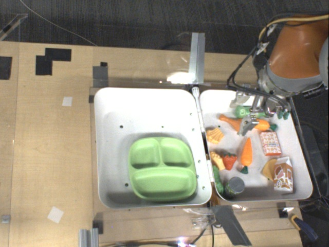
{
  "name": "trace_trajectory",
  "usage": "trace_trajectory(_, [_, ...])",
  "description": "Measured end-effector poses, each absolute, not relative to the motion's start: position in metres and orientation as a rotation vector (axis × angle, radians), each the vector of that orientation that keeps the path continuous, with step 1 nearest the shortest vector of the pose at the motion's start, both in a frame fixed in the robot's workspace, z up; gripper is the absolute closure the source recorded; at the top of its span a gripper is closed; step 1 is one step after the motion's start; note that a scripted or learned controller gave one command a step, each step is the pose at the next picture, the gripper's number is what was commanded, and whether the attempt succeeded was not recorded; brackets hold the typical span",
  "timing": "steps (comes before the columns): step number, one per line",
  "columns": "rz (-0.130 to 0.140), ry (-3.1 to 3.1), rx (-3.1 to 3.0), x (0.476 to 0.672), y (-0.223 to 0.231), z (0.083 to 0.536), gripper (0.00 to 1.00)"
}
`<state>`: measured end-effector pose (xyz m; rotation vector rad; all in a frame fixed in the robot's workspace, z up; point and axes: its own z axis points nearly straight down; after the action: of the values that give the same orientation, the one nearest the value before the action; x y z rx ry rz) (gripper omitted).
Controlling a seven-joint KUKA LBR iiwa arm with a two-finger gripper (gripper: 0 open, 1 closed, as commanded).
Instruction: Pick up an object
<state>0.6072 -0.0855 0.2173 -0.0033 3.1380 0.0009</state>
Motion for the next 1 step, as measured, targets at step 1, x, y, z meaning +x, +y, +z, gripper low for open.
trace_trajectory(1, [-0.001,3.130,-0.115,0.5647,-0.1261,0.0946,0.00])
